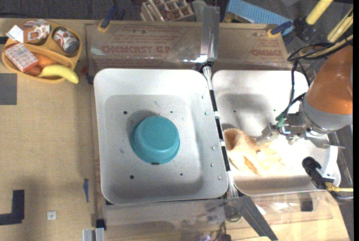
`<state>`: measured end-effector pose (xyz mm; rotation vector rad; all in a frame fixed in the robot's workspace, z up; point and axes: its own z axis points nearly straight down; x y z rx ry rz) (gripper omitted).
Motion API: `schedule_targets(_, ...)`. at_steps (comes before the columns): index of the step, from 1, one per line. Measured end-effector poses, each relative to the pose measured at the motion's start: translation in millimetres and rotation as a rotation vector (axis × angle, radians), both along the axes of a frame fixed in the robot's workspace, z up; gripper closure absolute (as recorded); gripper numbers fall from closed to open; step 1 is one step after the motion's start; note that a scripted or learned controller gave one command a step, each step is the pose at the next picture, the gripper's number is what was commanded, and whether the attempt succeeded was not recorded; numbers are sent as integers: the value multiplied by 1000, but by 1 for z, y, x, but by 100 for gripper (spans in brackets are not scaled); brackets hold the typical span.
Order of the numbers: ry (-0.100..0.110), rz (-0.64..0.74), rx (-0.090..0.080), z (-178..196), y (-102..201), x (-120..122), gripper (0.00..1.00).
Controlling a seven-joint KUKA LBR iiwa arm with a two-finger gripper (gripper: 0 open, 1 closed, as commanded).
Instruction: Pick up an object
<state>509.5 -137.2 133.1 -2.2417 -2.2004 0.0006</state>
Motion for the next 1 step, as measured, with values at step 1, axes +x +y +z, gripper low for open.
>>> schedule_targets(1, -14, 54, -3, -42, 21, 6, 0)
